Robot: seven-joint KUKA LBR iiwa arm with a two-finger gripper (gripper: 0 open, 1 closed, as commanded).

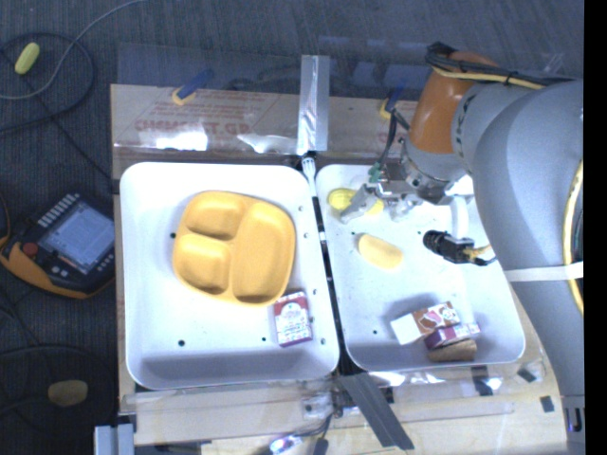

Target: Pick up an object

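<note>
the grey metal gripper (364, 200) hangs low over the far left corner of the right shallow white plastic bin (493, 344). its tip is just beside a small, smooth, rounded yellow lump (340, 198) that lies on the bin floor close to the dividing wall. from this angle i cannot tell whether the gripper is open or closed, or whether it has hold of anything. near the lump, toward the bin's middle, rests a pale yellow oblong piece (379, 251) with a soft, matte look. at the near side a glossy red-and-white printed packet (443, 318) sits on a brown block (453, 351), touching a flat white card (405, 328). the left white bin (142, 349) holds a moulded yellow plastic plate (234, 245) with three compartments. just beside the plate's near edge is a small red-and-white carton (292, 319). both bins stand on a brown cardboard sheet (237, 112). the bulky grey arm (531, 159) overhangs the right bin's right side.
</note>
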